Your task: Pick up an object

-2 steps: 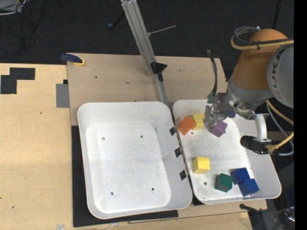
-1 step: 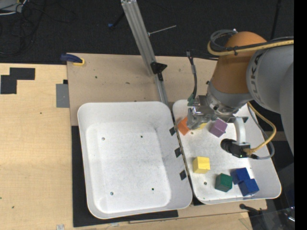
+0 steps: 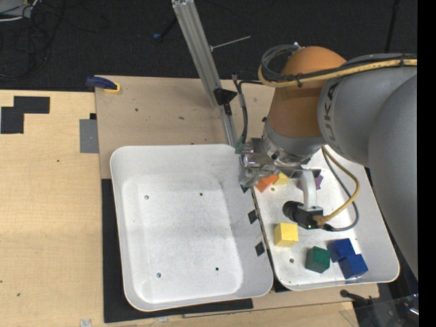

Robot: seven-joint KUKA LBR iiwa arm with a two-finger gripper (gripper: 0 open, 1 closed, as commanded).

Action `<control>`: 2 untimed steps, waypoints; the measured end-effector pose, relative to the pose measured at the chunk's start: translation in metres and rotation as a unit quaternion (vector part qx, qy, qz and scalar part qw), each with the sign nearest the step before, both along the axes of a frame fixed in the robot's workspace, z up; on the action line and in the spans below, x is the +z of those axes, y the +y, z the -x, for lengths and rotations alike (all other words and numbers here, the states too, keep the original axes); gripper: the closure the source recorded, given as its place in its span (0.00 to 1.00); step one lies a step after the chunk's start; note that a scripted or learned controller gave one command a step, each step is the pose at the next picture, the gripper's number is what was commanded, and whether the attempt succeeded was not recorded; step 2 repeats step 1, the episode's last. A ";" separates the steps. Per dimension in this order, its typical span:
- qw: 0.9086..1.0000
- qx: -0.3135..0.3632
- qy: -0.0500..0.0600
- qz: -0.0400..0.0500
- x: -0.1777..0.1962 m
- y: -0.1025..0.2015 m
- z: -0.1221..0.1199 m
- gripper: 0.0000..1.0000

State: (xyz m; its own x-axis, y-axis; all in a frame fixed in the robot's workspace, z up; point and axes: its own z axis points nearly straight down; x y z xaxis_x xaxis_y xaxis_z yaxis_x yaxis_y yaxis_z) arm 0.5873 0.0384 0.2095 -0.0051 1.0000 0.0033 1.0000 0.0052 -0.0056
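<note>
Orange block [image 3: 267, 180] sits at right bin's [image 3: 381, 268] far-left corner, tilted, long axis approx. along bin's far edge; partly hidden by claw [image 3: 255, 176] directly over it. Can't tell claw state or contact. Yellow cube [image 3: 286, 234] mid-bin; green block [image 3: 317, 259] and blue block [image 3: 348, 257] by near edge. Left bin [image 3: 136, 278] alongside.

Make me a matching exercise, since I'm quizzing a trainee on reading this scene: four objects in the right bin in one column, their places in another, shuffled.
Things:
1. yellow block
2. green block
3. blue block
4. orange block

Places:
A. at the bin's near right corner
B. right below the hand, at the bin's far end
C. near the bin's left wall, midway down
D. just left of the blue one

Pairs: 1-C, 2-D, 3-A, 4-B
</note>
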 end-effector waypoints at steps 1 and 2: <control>1.000 0.000 -0.002 0.001 0.013 0.048 0.009 1.00; 1.000 0.000 -0.002 0.001 0.013 0.048 0.009 1.00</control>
